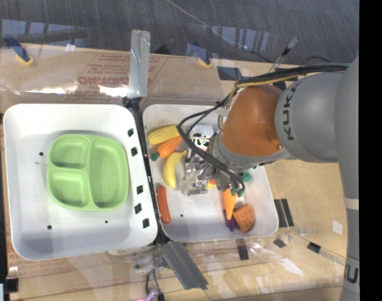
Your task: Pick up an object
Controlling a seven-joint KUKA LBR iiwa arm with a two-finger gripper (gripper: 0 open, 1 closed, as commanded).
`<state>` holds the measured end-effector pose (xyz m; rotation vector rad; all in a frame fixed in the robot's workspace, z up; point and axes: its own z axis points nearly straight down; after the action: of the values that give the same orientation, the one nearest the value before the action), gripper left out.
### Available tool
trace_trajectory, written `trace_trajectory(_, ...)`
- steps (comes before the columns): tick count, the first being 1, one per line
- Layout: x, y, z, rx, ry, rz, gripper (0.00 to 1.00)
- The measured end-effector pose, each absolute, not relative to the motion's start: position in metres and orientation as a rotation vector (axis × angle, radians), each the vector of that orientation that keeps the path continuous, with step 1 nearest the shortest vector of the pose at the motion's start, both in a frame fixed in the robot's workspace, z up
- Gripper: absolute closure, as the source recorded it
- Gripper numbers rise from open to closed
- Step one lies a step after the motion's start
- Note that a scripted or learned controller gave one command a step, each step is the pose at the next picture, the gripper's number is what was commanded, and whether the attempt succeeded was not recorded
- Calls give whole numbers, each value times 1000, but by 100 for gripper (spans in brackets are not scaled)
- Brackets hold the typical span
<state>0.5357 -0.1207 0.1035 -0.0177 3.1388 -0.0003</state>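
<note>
Two shallow white bins side by side on a bench lined with brown cardboard (103,71) under clear plastic sheeting, strips of grey tape (139,61) at the seam and blue tape at the corners; dark grey carpet (65,2) beyond the far edge. Left bin (21,168): a green divided plate (88,171) lying flat near its middle. Right bin (266,215): toy food crowded toward the divider, namely a corn cob (162,134), an orange carrot (168,147) just beside it, a yellow banana (172,168), a red sausage (163,204) along the left wall, a second carrot (229,202) and a waffle-like piece (244,217) near the front right. Grey arm (316,115) with orange band (253,121) reaching in from the right, gripper (196,179) low over the right bin just beside the banana. Metal fingers possibly apart, though too cluttered by cables and glare to tell; nothing clearly between them.
</note>
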Motion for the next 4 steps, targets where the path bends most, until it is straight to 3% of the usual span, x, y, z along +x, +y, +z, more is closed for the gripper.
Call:
trace_trajectory(1, 536, -120, 103, -18, 3139, 0, 0)
trace_trajectory(2, 537, -119, 113, -30, 3136, 0, 100)
trace_trajectory(3, 537, -118, 113, -31, 3136, 0, 0)
trace_trajectory(4, 552, -146, 118, -92, 3137, -2, 0)
